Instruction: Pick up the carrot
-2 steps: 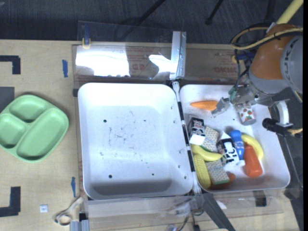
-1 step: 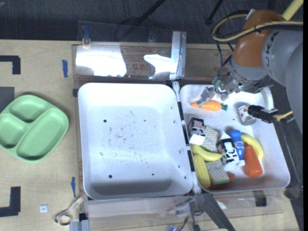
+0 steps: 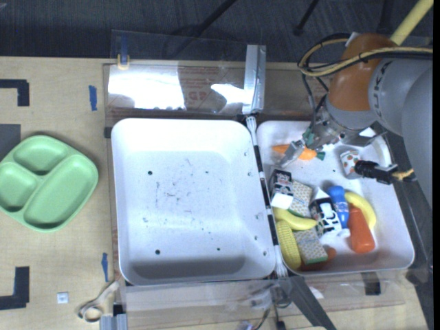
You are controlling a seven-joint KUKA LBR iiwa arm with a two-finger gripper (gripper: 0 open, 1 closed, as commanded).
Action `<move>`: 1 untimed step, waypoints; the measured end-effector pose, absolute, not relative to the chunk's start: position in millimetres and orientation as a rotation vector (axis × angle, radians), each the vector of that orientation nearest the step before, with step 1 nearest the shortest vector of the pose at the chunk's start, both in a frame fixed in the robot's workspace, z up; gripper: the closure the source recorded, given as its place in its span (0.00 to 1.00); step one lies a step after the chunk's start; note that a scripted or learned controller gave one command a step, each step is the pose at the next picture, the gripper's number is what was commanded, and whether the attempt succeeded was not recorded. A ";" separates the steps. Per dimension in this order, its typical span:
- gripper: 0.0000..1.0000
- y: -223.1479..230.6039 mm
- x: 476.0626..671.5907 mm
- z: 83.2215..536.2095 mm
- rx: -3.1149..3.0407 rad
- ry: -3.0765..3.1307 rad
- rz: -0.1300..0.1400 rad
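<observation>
You see the gripper [image 3: 297, 150] lowered over the carrot [image 3: 292, 151] in the right bin [image 3: 402, 215]; whether its jaws grasp it, you cannot tell.

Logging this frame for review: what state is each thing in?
tool: low in the right bin, at the carrot
carrot: lying flat, partly covered by the tool
right bin: crowded with items
left bin: sits beside it
green plate: upright on bench

A dark floor [image 3: 82, 9] is being seen behind the light wooden bench [image 3: 55, 88], where black tripod legs [image 3: 227, 5] are standing.
</observation>
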State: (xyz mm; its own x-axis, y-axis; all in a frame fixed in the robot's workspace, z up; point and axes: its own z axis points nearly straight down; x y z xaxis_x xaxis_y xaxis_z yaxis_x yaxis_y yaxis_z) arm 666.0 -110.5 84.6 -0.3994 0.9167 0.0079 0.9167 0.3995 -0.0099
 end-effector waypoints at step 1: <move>1.00 -111.1 668.4 92.1 -1.714 -2.627 0.005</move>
